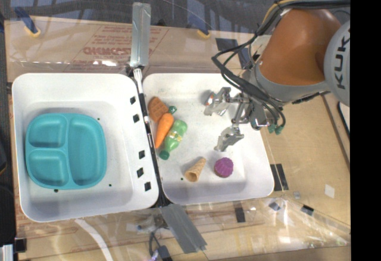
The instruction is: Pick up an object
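Five small objects lie in the right bin (pixel 262 161): a brown bread-like piece (pixel 156 108) near its left wall, an orange carrot (pixel 164 129) slanting just below and touching it, a green bottle (pixel 173 138) alongside the carrot, a tan cone (pixel 194 168) lying on its side nearer the front, and a purple ball (pixel 224 167) just beside the cone

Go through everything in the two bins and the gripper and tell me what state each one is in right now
gripper: open, nothing between its fingers, over the right bin
carrot: lying flat, against the green bottle
green bottle: on its side
brown bread piece: lying by the divider
cone: tipped over
purple piece: resting loose
teal divided plate: flat in the left bin
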Controlling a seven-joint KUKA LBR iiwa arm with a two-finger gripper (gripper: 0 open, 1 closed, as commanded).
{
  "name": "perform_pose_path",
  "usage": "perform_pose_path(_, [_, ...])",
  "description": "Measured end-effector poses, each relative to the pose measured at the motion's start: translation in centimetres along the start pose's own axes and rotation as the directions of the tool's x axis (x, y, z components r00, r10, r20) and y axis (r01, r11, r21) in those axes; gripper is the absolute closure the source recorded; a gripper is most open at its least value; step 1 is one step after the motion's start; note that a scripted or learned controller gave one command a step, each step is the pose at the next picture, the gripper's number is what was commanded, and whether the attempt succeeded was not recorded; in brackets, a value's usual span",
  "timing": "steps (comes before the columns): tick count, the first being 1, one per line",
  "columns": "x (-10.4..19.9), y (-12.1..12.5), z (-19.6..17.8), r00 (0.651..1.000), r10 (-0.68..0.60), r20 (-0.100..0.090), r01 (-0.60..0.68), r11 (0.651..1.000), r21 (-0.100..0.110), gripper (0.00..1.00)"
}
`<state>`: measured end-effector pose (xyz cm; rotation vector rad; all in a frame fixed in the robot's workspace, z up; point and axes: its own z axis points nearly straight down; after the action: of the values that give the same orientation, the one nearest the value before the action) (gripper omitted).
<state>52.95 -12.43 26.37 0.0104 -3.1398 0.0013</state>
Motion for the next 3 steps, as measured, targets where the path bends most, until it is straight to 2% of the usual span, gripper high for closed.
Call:
perform_pose_path(1, [-7.2,1.5,5.2,0.989,0.150,-0.002,-0.150,0.989,-0.001,0.00])
perform_pose_path(2, [-7.9,-0.2,7.9,0.650,0.760,-0.002,-0.760,0.650,0.000,0.00])
perform_pose_path(3, [-2.9,-1.9,17.2,0.599,0.801,-0.003,-0.801,0.599,0.000,0.00])
